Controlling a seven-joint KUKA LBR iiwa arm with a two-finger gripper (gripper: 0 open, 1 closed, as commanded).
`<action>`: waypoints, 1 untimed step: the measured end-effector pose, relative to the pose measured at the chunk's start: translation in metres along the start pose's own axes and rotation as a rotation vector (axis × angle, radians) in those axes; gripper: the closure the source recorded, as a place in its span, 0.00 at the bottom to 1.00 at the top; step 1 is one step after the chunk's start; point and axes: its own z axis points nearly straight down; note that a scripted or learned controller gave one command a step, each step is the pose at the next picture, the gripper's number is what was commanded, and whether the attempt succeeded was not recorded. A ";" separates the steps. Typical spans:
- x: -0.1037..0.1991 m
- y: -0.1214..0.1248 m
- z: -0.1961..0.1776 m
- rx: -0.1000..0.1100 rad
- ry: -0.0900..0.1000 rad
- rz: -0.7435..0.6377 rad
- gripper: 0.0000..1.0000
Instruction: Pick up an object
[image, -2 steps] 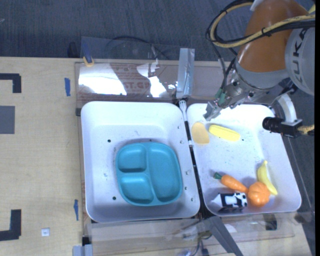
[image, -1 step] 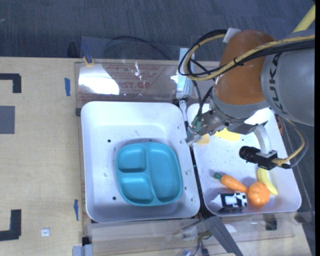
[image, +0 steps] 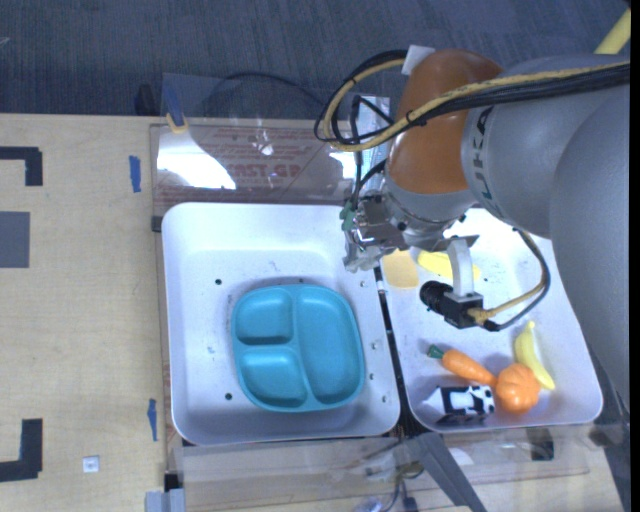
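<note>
My gripper (image: 362, 244) hangs below the orange wrist band, over the divider between the two bins near their far end. A pale yellow piece (image: 401, 270) lies just to its right in the right bin (image: 570, 330), partly hidden by the arm. Nearer the front of that bin lie a carrot (image: 460, 363), an orange round fruit (image: 518, 388), a banana (image: 533, 355) and a black-and-white toy (image: 468, 400). A blue divided plate (image: 298, 345) sits in the left bin (image: 200, 260).
The grey arm covers the far right of the right bin. A black connector on a cable (image: 447, 302) hangs over that bin's middle. A clear plastic panel (image: 250, 165) stands behind the left bin. The wooden bench (image: 70, 300) extends to the left.
</note>
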 end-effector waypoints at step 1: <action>-0.039 -0.013 -0.004 0.003 0.001 0.102 1.00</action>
